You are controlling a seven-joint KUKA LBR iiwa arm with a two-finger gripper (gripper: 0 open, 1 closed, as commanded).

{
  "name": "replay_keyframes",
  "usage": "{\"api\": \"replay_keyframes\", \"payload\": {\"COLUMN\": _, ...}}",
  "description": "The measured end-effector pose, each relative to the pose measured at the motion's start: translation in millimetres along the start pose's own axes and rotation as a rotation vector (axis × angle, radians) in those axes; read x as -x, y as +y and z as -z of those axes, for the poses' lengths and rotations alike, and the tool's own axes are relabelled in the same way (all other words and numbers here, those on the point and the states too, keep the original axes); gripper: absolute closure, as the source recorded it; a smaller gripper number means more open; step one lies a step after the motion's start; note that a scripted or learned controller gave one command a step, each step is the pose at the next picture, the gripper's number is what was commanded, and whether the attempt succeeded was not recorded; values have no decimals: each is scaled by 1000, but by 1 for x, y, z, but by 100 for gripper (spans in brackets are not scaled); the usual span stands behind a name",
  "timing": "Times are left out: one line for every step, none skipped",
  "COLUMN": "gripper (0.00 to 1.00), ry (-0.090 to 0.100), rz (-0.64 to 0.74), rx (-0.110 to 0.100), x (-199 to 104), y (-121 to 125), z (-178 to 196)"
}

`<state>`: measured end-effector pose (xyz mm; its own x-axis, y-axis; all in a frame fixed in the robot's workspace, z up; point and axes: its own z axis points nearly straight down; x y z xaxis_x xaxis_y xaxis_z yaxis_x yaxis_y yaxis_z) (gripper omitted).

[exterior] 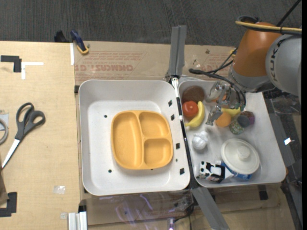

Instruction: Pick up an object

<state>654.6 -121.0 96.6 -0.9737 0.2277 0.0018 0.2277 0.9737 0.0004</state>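
My gripper hangs low over the back of the right bin, reaching in from the right. Right beside it on its right lies a small orange fruit, and a yellow piece lies just behind that. To the gripper's left sit a banana, a red fruit and a brown round object. A dark purple and green item rests further right. Nothing is visibly lifted off the bin floor.
In the right bin there are also a small white object, a white lidded bowl and a black-and-white toy. The left bin holds a yellow divided plate. Scissors lie on the bench at left.
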Motion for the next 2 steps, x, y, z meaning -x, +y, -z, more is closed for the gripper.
{"api": "replay_keyframes", "payload": {"gripper": 100, "ry": -16, "rz": 2, "rx": 0, "x": 3, "y": 1, "z": 12}}
{"api": "replay_keyframes", "payload": {"gripper": 0, "ry": -16, "rz": 2, "rx": 0, "x": 3, "y": 1, "z": 12}}
